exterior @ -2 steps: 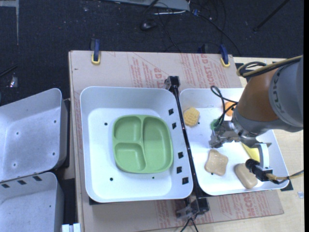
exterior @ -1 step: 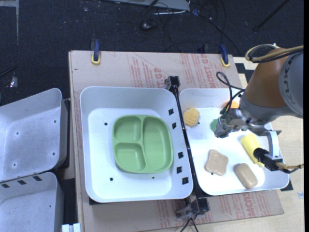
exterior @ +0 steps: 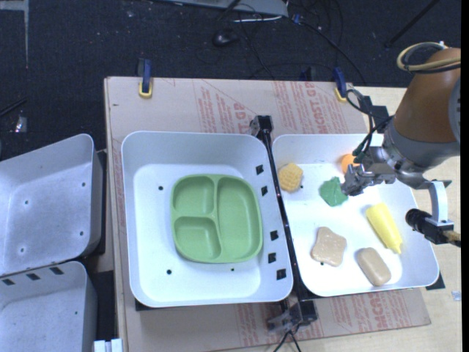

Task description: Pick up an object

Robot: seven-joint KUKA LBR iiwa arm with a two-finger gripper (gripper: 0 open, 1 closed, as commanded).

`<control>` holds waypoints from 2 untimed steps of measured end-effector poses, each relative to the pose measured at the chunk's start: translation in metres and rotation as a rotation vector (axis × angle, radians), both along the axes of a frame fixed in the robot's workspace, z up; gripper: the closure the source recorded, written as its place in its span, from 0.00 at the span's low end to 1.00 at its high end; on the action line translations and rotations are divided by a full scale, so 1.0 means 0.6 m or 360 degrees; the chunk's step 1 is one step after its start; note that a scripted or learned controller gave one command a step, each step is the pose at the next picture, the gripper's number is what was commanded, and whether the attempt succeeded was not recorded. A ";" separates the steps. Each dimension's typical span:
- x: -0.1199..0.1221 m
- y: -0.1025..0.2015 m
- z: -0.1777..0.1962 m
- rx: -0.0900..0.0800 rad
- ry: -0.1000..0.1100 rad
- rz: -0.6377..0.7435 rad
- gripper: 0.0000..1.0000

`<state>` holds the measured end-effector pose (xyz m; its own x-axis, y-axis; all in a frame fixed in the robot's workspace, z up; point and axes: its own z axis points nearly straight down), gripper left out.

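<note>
Green plastic, a three-compartment tray [exterior: 217, 218], lies flat in the left bin [exterior: 139, 196], well apart from the work. Across the black divider [exterior: 278, 211], the right bin [exterior: 418, 270] holds the candidates: a round yellow waffle-textured piece [exterior: 291, 176] near the divider, a green lumpy piece [exterior: 332, 193], a tan bread-shaped piece [exterior: 328, 246], a tan oval piece [exterior: 374, 266], a yellow banana-like piece [exterior: 385, 226] and a small orange piece [exterior: 347, 162] half hidden behind the wrist. The gripper [exterior: 353, 180] hangs just beside the green lumpy piece, at its right edge; whether it is released or clenched I cannot tell, and nothing shows between its tips. The likely failure is an off-centre descent: landing on the green piece's edge could push it towards the waffle-textured piece or squeeze it out sideways. The orange piece is close enough to be nudged too. Red print repeats on the cardboard [exterior: 183, 101] under the bins, upside down from here; it is too small to read with confidence.
</note>
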<state>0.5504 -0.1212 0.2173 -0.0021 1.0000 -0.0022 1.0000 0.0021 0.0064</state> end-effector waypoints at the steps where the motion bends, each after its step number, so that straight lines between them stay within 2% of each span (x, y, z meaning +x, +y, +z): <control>1: 0.003 0.000 0.089 0.0000 0.0000 0.0002 1.00; 2: -0.009 0.085 0.092 0.0006 0.0011 0.0009 1.00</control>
